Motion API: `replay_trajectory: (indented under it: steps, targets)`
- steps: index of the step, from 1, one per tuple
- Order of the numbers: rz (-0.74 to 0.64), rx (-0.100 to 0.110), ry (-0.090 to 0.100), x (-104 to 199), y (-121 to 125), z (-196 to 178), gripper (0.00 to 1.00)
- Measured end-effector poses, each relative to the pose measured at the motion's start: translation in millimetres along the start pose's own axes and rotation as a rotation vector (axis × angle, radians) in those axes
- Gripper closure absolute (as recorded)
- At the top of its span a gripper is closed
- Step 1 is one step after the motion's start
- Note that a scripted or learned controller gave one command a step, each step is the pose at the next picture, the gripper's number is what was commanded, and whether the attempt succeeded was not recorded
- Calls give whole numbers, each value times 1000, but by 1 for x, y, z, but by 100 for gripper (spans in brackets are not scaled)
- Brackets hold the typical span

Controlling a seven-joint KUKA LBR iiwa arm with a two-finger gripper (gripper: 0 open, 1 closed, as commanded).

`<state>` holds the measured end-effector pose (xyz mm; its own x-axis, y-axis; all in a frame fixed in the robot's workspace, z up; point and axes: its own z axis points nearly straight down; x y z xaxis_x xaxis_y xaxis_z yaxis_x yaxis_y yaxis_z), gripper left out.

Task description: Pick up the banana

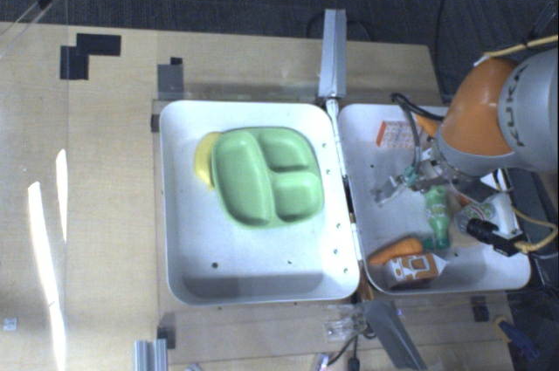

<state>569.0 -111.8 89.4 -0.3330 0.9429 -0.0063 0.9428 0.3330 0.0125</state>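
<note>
The banana [203,161] is yellow and lies in the left bin [253,278]. Most of it is hidden under the left edge of a green divided plate [266,175]; just a curved yellow strip shows. My gripper [395,187] hangs over the middle of the right bin [515,273], well to the right of the banana and across the wall between the two bins. Nothing can be seen held in it.
Under and beside the gripper, the right bin holds a green bottle [437,219], a carrot [393,251], a small orange carton [413,270] and a red-and-white packet [395,133]. The arm's orange band [476,112] looms over that bin's right side.
</note>
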Motion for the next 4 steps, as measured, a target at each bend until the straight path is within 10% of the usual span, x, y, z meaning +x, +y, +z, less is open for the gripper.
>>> replay_trajectory:
  steps: [4]
  targets:
    - [0, 0, 0, 0, 0, 0, 0]
